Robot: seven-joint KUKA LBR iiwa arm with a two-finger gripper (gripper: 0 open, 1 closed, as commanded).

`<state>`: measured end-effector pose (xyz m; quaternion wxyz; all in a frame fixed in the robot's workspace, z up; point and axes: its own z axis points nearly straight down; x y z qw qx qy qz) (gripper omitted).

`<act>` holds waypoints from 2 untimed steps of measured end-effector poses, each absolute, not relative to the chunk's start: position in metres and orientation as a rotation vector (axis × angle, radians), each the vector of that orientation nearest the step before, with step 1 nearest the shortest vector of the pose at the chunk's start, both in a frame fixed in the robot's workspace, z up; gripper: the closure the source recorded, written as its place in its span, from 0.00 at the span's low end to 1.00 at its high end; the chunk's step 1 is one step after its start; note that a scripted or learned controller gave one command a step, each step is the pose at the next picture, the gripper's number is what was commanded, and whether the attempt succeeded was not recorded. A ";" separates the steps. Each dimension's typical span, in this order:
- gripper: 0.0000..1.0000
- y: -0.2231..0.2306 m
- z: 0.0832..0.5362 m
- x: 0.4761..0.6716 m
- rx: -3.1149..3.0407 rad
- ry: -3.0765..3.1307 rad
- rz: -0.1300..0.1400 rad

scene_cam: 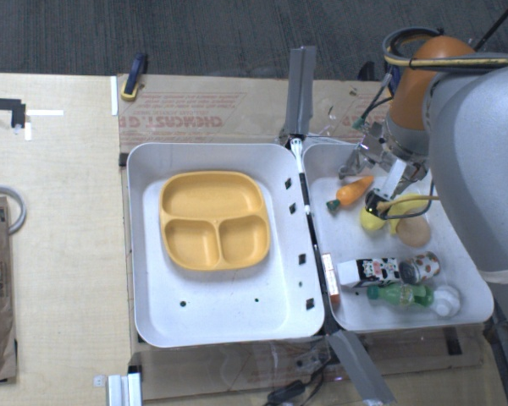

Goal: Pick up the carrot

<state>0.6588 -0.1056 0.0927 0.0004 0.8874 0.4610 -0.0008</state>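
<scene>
The hand [379, 174] hangs low over the back of the right bin [470, 299], just beside the carrot [355, 193] and a touch behind its thick end; from where I stand I cannot tell how it is set, since the metal parts blur together under the grey arm [466, 142]; nothing orange sits in it that I can make out, so I would not call the carrot held.

The carrot lies flat on the bin floor near the left wall, slanting, with its green stub toward the divider and its fat end toward the hand; it looks like a toy one, so my guess is light, stiff and rather smooth, likely to skid or roll if nudged from one side; the sound place to take it is across the middle of the body, closing square to its long axis, where it is thickest and not tapering away.

Just to its right is a yellow banana [395, 212], with a brownish egg-shaped thing [413, 231] close by it; they crowd that side, so a closing hand could catch the banana as well; nearer the front lie a small carton [370, 271], a can [420, 267] and a green bottle [400, 294], well clear of the carrot.

The left bin [144, 252] carries a yellow divided plate [213, 220]; both bins rest on the bench [59, 252].
</scene>
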 end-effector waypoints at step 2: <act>1.00 -0.058 0.219 0.630 2.727 1.559 -0.003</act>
